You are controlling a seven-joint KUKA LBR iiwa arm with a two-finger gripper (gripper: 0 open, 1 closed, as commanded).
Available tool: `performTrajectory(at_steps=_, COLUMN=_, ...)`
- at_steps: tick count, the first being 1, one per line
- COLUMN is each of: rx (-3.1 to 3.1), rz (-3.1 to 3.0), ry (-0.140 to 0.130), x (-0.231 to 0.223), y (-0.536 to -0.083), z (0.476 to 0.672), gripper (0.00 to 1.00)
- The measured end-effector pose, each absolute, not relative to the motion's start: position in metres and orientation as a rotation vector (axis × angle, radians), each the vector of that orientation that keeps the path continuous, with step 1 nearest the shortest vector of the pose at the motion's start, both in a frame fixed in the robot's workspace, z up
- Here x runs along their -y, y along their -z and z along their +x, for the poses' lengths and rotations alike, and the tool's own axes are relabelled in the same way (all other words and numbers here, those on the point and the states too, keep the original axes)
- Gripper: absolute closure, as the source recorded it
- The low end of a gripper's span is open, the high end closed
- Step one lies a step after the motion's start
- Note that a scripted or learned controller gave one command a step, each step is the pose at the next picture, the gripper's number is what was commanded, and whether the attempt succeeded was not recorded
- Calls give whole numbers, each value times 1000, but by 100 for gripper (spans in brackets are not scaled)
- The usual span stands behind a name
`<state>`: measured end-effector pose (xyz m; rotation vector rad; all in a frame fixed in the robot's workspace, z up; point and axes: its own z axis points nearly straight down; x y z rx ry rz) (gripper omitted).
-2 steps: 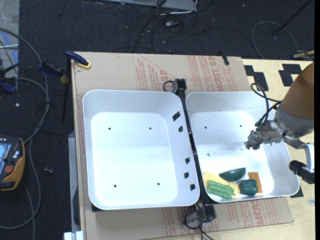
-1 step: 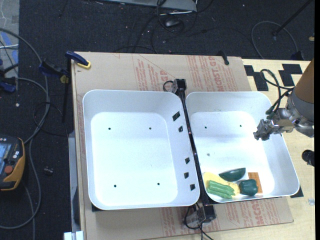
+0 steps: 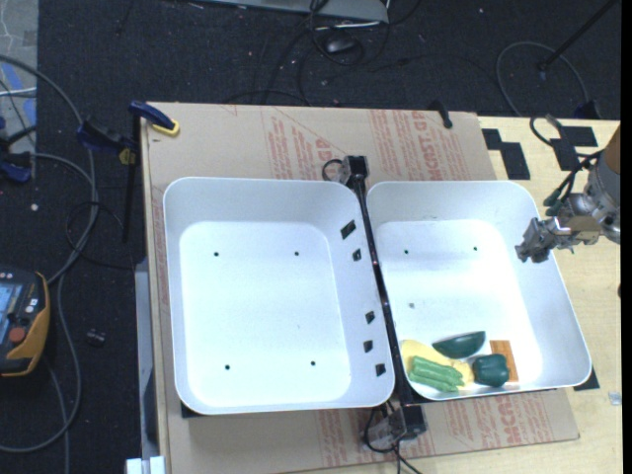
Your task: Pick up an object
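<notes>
Objects (image 3: 459,361) in right bin's (image 3: 553,294) near corner, claw (image 3: 538,241) over its right rim

The arm comes in from the right edge of the camera view, with little of it in frame — a short stretch of grey wrist and a sliver of tan or orange casing above it at the border. The wrist runs leftward and slightly downward, ending in the gripper (image 3: 533,242), a small dark grey and metallic assembly pointing left. It sits in the upper right part of the view, at about mid-height. The tip looks dark and compact — too small and blurred to tell how it stands. Nothing is visible held at the tip. The rest of the arm is cut off by the frame's right side.
</notes>
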<state>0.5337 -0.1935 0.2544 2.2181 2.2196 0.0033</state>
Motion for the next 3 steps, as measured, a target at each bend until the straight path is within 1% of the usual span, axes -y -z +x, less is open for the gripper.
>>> performTrajectory(at_steps=1, rx=-2226, rz=2217, ry=-2, x=146, y=-256, z=538, gripper=100)
performTrajectory(at_steps=2, rx=-2228, rz=2217, ry=0, x=87, y=-245, z=528, gripper=100)
performTrajectory(at_steps=3, rx=-2227, rz=2217, ry=-1, x=40, y=-247, z=530, gripper=100)
